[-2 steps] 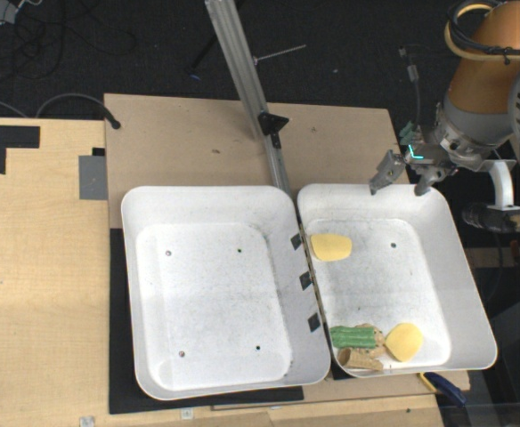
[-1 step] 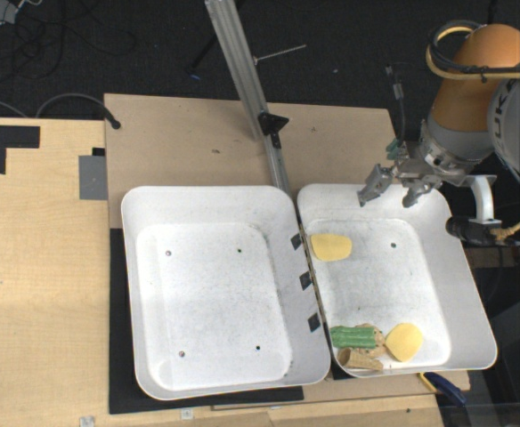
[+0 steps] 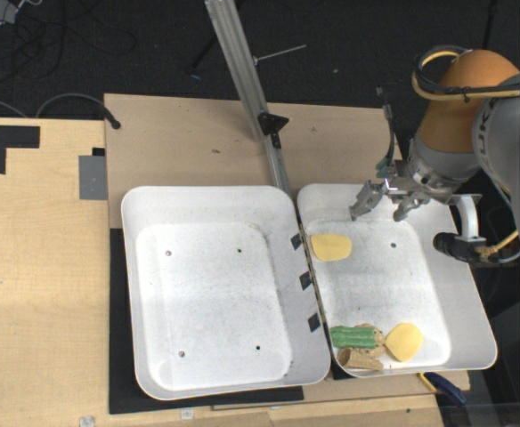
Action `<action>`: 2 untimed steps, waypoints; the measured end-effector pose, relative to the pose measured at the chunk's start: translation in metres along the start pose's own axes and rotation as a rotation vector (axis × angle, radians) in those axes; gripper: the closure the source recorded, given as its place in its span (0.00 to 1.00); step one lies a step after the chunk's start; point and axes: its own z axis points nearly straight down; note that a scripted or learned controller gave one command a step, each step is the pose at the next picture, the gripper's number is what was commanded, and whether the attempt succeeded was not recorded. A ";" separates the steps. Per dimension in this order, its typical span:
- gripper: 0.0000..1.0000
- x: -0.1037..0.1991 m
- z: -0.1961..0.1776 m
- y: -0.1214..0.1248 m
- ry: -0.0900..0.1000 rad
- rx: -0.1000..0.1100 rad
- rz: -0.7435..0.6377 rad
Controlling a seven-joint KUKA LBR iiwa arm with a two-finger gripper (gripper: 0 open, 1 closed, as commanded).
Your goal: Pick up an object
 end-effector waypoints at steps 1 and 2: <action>0.00 0.001 0.064 0.000 0.001 0.001 0.001; 1.00 0.000 0.050 0.001 0.000 -0.004 0.003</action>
